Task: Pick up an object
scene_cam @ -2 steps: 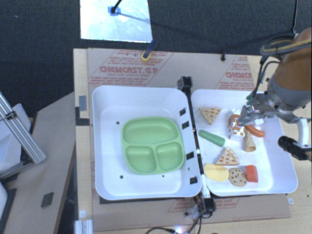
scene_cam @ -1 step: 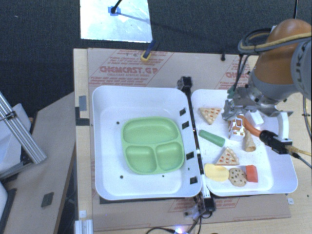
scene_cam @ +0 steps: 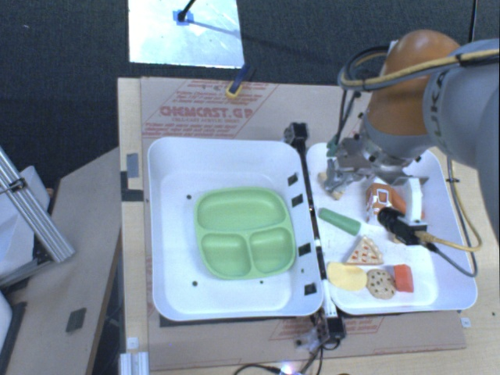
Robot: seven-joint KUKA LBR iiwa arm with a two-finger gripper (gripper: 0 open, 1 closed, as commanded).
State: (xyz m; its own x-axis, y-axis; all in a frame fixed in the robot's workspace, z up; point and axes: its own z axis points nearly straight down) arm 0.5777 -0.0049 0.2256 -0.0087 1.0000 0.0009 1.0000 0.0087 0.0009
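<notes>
My gripper (scene_cam: 339,181) hangs low over the back left part of the right bin (scene_cam: 449,287), nearly at its floor. Just in front of it lies a green stick (scene_cam: 341,221). To its right, partly under the wrist, sits an orange and white item (scene_cam: 381,197). Further forward are a pizza slice (scene_cam: 365,251), a yellow piece (scene_cam: 346,276), a brown cookie (scene_cam: 381,283) and a small red-orange block (scene_cam: 402,277). I see nothing between the gripper's tips.
The left bin (scene_cam: 168,209) holds a green divided plate (scene_cam: 242,231). A black-clipped rim (scene_cam: 306,209) separates the two bins. The grey arm with its orange band (scene_cam: 414,76) reaches in over the right bin's back right corner.
</notes>
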